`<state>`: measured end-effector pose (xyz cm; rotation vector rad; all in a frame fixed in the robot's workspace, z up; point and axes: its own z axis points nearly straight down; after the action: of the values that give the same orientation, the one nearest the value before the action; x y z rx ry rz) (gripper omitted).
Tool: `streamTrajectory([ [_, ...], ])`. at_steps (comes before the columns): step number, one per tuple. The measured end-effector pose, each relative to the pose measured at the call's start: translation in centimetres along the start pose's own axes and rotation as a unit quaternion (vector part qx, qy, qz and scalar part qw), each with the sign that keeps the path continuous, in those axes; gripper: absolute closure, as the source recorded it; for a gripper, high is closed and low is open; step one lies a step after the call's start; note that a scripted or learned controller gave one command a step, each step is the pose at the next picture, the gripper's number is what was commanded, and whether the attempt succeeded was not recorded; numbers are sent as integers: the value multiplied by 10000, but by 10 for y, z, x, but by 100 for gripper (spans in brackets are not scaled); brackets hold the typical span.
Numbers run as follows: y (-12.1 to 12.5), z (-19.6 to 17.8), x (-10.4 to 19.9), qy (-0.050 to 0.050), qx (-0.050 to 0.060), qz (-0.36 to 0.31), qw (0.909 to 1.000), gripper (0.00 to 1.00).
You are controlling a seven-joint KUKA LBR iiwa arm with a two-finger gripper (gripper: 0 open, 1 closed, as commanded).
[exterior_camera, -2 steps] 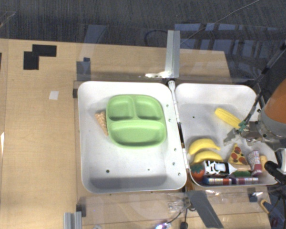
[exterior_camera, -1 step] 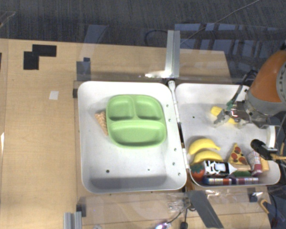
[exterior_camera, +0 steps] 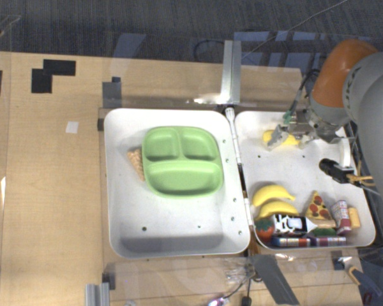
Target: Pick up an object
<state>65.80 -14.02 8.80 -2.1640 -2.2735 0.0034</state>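
The gripper sits at the right bin's twelve o'clock edge, touching a small yellow toy; whether it clamps the toy I cannot tell. Bananas lie at six o'clock. A green tray lies in the left bin.

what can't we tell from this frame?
- Tool: fingers too small and blurred to read. It sits at a yellow item, which it partly covers, so grasp or identity is unclear.
- Tan item: mostly hidden under the green tray in the left bin.
- Pile by the bananas in the right bin's near corner: overlapping, labels unreadable.
- Arm: cut off by the right edge.
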Motion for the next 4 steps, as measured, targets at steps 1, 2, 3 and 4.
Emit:
streamTrajectory([
  [1,2,-12,1,-11,-25,-40,10000,100],
  [2,2,-12,2,-11,-23,-46,10000,0],
  [3,-12,-52,6,-11,-58,0,10000,0],
  [4,16,-24,21,-53,-186,63,9998,0],
])
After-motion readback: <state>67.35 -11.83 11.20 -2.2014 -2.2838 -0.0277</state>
